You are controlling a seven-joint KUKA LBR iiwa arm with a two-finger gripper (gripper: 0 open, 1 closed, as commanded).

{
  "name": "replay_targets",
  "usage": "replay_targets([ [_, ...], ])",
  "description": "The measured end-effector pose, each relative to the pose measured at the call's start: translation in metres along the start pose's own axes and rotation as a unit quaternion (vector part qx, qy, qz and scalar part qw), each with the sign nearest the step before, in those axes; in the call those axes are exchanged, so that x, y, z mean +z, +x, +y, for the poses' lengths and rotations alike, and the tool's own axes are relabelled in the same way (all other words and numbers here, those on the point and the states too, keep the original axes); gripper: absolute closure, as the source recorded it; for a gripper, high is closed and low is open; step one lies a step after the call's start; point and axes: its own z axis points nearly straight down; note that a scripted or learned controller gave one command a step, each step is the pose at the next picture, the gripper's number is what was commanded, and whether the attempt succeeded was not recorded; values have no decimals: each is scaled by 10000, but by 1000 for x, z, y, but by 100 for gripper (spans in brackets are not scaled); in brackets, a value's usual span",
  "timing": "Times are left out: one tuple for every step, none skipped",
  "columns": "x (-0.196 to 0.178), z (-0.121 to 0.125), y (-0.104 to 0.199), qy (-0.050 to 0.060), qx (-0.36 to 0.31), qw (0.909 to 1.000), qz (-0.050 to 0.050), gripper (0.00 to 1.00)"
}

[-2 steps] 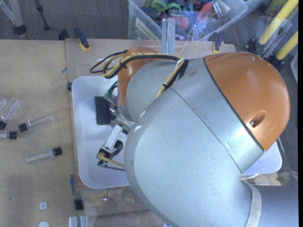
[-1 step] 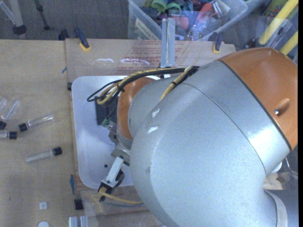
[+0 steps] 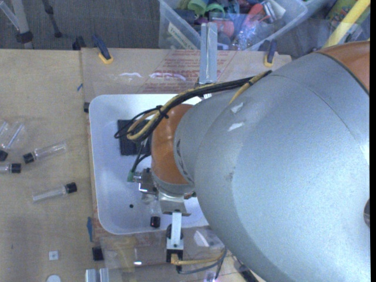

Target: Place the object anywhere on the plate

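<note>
Pale wood bench (image 3: 41,98), scuffed, runs out to the left. Grey carpet floor (image 3: 106,10) lies beyond its far edge. A clear tub (image 3: 235,16) of mixed coloured bits stands past that same edge, with a yellow tube (image 3: 351,13) beside it.

White bin (image 3: 103,157): shallow, with rounded corners. It sits on a clear sheet (image 3: 170,69) with faint red print. Two clamps (image 3: 104,54) grip the sheet near the bench's far edge. A metal post (image 3: 208,49) stands upright just behind the bin's far edge.

Grey arm (image 3: 282,175) covers the bin's right half and all the bench beyond it. Its orange band (image 3: 164,148) hangs over the bin's middle. Black and yellow cables (image 3: 147,122) loop off the band toward the bin's far-left corner.

Gripper (image 3: 160,200) points down over the bin's near part. Its underside is hidden by the wrist, so how its grip stands cannot be told.

Black block (image 3: 126,138), flat, lies in the bin near its far-left corner. It is partly under the cables and apart from the gripper. It is the largest loose thing in the bin, and whether it is the task's thing cannot be told for sure. A small black piece (image 3: 154,221) lies by the bin's near edge, just beside the gripper.

Clear vials (image 3: 48,151) with black caps lie scattered on the bench left of the bin, well apart from it.
</note>
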Motion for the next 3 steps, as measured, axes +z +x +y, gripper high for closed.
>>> replay_targets([
  [-60, 10, -58, -1, 1226, 9925, -5, 100],
  [-219, 21, -28, -14, 3979, 9174, 5, 100],
  [2, -2, 8, -2, 4630, 8864, 6, 100],
])
